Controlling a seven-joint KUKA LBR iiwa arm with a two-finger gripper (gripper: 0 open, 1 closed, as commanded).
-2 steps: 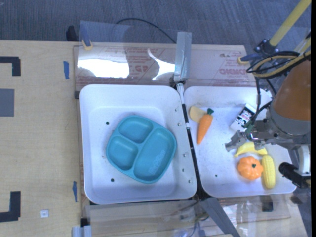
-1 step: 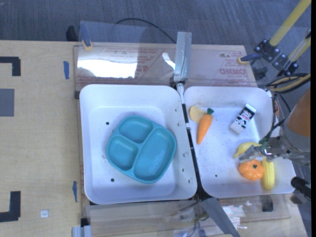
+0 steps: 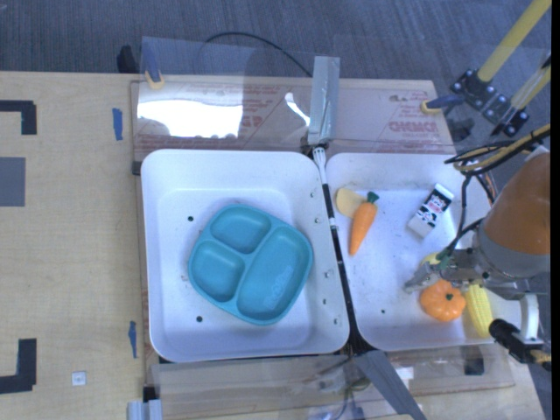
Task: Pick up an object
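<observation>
Orange and round, a small toy pumpkin (image 3: 443, 303) lies in the right bin (image 3: 385, 322), directly under the tool (image 3: 437, 274) and touching or nearly touching its metal tips. The tool hangs low over that bin from the arm's grey wrist, with the orange band (image 3: 525, 204) above it at the view's right. Its thin fingers splay to the left above the pumpkin, but how wide they stand cannot be told, and nothing shows clamped between them.

Just right of the pumpkin, under the wrist, lies a yellow corn cob (image 3: 479, 311). Up and slightly left of the tool, a little apart, sits a small white carton (image 3: 430, 212) with dark print. Farther left of the tool lies a toy carrot (image 3: 361, 223), green end pointing away, with a pale yellow piece (image 3: 347, 201) touching its upper left side.

Across the divider, well left of the tool, the left bin (image 3: 175, 234) holds a blue three-part plate (image 3: 251, 262).

Both bins rest on a pale wooden table (image 3: 61, 234) marked with black tape corners. Behind the bins stands a clear panel (image 3: 227, 103), and beyond it grey carpet (image 3: 262, 7). Yellow rods (image 3: 521, 24) and black cables cross the upper right.
</observation>
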